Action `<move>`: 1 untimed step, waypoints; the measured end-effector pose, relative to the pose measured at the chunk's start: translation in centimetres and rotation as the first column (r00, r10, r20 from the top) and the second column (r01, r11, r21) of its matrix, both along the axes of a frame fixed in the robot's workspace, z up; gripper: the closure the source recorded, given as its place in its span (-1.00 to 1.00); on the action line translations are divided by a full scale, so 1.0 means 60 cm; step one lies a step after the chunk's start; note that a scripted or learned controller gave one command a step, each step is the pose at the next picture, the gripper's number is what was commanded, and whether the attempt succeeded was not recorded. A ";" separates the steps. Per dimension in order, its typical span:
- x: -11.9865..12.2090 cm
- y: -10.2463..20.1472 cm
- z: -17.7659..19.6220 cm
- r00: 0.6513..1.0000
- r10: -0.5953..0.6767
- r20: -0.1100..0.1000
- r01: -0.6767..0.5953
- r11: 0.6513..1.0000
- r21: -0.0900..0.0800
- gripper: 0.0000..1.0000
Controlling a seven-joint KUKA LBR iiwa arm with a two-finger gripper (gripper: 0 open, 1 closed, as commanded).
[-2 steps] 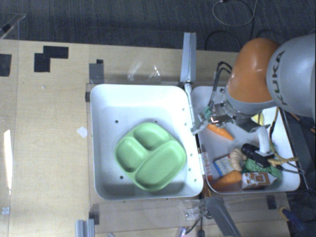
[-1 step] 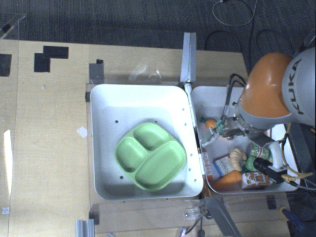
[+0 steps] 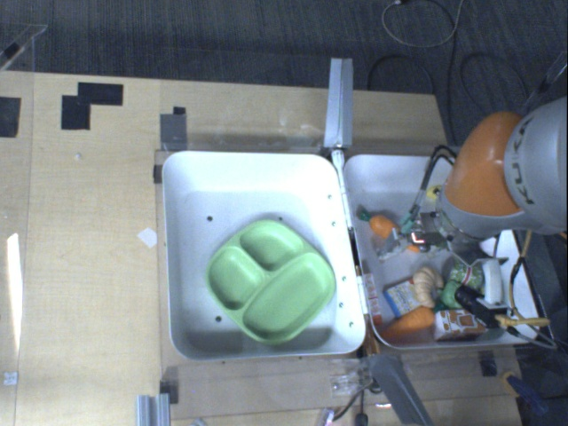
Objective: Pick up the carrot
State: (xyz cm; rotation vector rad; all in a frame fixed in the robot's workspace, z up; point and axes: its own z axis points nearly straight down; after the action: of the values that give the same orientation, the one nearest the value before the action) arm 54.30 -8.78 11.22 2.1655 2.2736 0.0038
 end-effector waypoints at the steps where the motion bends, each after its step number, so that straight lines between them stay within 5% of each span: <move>1: 0.003 0.001 0.019 1.000 0.002 0.006 -0.002 1.000 0.000 1.00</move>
State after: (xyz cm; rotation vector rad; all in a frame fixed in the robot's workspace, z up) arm 54.50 -8.71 12.38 2.1609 2.2722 0.0104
